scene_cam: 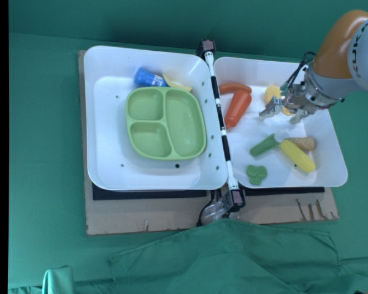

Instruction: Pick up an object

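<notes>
Your bench (43,133) wears a green cloth, flat across the top and sides. On the cloth you have a brown cardboard sheet (141,219), its near edge nicked at the right end. On the cardboard sits a dark mat (147,195), a thin strip of it showing along the front. You see two shallow white bins side by side on that: the left bin (110,66) and the right bin (331,164), their inner rims touching along a black-and-white bar (219,112) that runs front to back. At the near edge a rumpled fold of green cloth (233,256) laps over the cardboard's front.
</notes>
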Robot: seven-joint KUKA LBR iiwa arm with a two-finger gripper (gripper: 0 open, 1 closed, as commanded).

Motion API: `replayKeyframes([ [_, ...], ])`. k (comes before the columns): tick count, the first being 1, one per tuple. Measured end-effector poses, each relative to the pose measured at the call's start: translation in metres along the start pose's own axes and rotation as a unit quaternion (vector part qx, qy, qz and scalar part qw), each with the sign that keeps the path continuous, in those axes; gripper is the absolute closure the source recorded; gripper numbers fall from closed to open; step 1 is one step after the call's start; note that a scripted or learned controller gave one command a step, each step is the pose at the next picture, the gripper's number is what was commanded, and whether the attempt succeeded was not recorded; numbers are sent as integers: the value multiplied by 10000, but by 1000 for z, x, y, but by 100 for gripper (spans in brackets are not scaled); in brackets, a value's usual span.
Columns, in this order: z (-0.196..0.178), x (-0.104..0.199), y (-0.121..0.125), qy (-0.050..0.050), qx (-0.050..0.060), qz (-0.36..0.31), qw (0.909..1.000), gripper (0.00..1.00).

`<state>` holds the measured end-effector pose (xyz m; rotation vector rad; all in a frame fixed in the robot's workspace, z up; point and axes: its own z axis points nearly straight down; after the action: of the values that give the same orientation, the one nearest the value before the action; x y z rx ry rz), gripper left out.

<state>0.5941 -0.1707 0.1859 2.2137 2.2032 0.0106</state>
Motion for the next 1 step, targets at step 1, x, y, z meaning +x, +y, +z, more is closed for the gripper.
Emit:
replayKeyframes([
  [1, -2, 36, -73, 2, -17, 4, 10000, 0],
])
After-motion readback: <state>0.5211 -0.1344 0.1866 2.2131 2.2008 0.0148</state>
